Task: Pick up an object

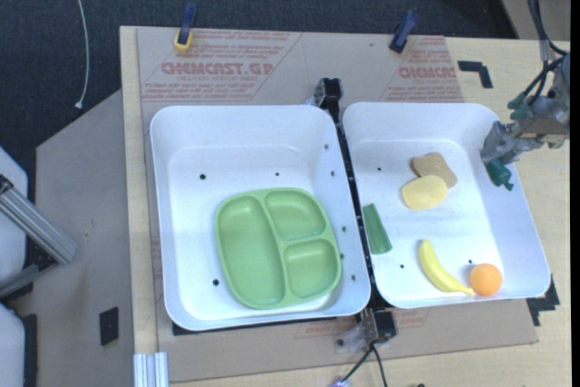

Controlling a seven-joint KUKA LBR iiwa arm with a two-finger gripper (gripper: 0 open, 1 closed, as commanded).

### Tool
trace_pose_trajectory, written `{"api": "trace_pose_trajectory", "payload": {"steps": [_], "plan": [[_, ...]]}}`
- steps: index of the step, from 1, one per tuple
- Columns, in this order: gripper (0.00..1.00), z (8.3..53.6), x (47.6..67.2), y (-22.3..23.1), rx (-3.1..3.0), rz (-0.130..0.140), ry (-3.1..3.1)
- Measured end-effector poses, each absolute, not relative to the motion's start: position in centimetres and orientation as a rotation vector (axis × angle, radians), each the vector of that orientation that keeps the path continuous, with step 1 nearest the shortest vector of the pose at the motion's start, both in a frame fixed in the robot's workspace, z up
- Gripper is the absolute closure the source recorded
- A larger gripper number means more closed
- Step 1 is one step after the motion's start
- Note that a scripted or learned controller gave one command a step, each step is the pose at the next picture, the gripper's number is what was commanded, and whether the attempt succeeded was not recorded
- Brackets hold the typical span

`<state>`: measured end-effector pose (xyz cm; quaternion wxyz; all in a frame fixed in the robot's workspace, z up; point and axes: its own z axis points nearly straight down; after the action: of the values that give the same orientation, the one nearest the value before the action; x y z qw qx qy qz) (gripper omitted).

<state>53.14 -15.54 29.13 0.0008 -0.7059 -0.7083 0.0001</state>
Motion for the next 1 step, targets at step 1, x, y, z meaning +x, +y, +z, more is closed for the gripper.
{"api": "trace_pose_trajectory", "payload": {"steps": [1], "plan": [[1.00,29.22,53.71,-10.40,-2.215,0.000,-2.225]]}}
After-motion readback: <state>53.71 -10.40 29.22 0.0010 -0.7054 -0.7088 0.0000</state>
